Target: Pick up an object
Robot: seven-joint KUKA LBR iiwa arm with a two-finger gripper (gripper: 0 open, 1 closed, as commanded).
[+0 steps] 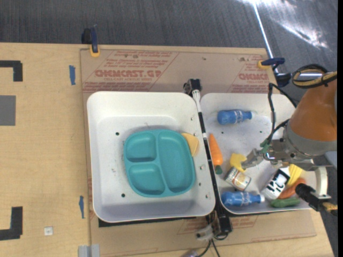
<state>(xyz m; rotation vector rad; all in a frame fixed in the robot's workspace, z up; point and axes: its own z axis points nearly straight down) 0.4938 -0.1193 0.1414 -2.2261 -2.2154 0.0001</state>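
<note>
The right bin (258, 131) holds several small objects. A blue bottle (233, 116) lies near its far side and an orange carrot (215, 150) lies along its left wall. A yellow piece (237, 159) sits mid-bin, with a small tin can (238, 179) just below it. A second blue bottle (241, 198) lies at the near edge. My gripper (251, 160) hangs low over the middle of this bin, its tip right beside the yellow piece and above the can. The view is too coarse to tell touching from apart.
A black-and-white box (277, 183), a yellow item (296, 171), an orange item (292, 190) and a green one (284, 202) crowd the right bin's near right corner. The left bin (102, 143) holds a teal divided plate (158, 162) with a yellow item (192, 142) at its right edge.
</note>
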